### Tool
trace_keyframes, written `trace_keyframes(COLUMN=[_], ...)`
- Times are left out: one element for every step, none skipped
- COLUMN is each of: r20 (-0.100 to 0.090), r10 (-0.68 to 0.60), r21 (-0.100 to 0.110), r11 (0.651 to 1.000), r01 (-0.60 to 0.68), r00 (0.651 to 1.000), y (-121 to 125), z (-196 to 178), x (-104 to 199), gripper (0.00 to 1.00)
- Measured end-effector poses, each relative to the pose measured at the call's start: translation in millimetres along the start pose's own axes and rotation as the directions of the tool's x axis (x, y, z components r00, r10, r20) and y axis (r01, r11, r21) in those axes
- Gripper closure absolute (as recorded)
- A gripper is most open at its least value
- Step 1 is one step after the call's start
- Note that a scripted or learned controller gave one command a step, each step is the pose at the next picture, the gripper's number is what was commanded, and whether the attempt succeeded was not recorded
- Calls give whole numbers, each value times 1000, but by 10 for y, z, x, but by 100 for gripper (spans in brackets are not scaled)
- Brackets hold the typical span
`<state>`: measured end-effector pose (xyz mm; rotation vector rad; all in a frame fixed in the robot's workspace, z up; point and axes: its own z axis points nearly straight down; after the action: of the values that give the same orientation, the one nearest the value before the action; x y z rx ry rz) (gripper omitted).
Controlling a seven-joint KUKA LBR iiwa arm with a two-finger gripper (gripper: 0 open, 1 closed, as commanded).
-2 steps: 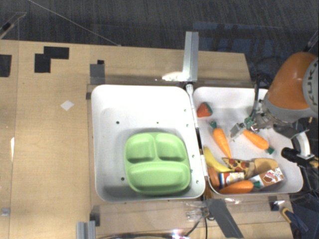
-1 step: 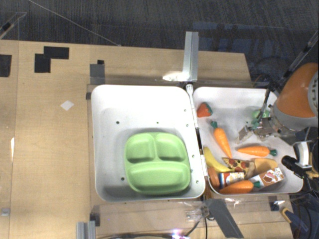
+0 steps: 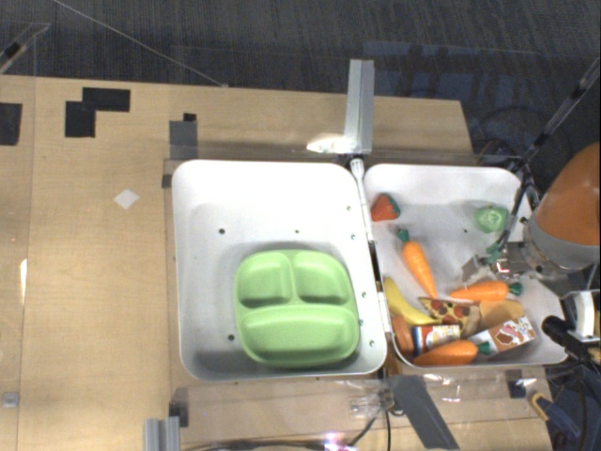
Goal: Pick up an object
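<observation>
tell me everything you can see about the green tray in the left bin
The green tray is a light green, smooth, plastic-looking divided plate with rounded corners. It has three compartments: two smaller ones side by side at the far side and one wide one nearer the camera. It lies flat and right way up on the floor of the left bin, toward the near right part, close to the wall beside the other bin. Its compartments hold nothing, and nothing else touches it.

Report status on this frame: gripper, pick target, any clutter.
Gripper low in right bin, finger state unclear. Nothing seen held. Nearest: carrot. Crowded by banana, second carrot, small carton.
</observation>
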<state>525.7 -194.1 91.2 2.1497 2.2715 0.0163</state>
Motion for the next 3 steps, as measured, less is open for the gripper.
trace_keyframes(r20=[5,-8,-10], r10=[-88,-257,-436], r21=[-7,15,12], r11=[996,966,900], r01=[88,258,436], r00=[996,966,900], y=[-305,467,447], z=[-15,-428,-50], x=[64,725,911], gripper=[0,0,0])
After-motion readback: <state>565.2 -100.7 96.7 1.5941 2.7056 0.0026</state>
